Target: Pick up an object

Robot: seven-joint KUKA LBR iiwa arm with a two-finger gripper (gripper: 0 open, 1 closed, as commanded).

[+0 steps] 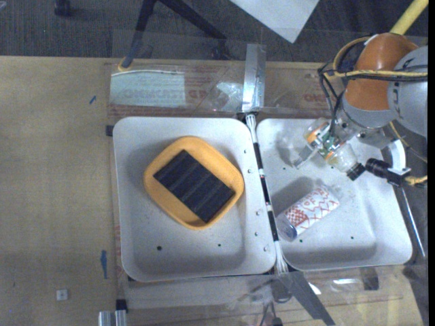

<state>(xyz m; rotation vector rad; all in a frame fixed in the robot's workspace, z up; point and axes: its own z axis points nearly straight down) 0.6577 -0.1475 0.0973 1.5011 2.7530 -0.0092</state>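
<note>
An orange, rounded-square object (194,182) with a black ribbed top lies tilted in the middle of the left bin (132,250). In the right bin (384,240) a white tube with a red pattern (310,211) lies on its side near the front left, its dark end toward the divider. My gripper (314,148) hangs low over the back part of the right bin, behind the tube and apart from it. The grey arm with its orange band (377,73) reaches in from the right. I see nothing held in the gripper.
A ridge with screws (264,182) divides the two bins. Black cable parts (380,170) hang by the wrist at the right bin's far right. Behind the bins stand a metal bracket (254,77) and a taped plastic sheet (148,87).
</note>
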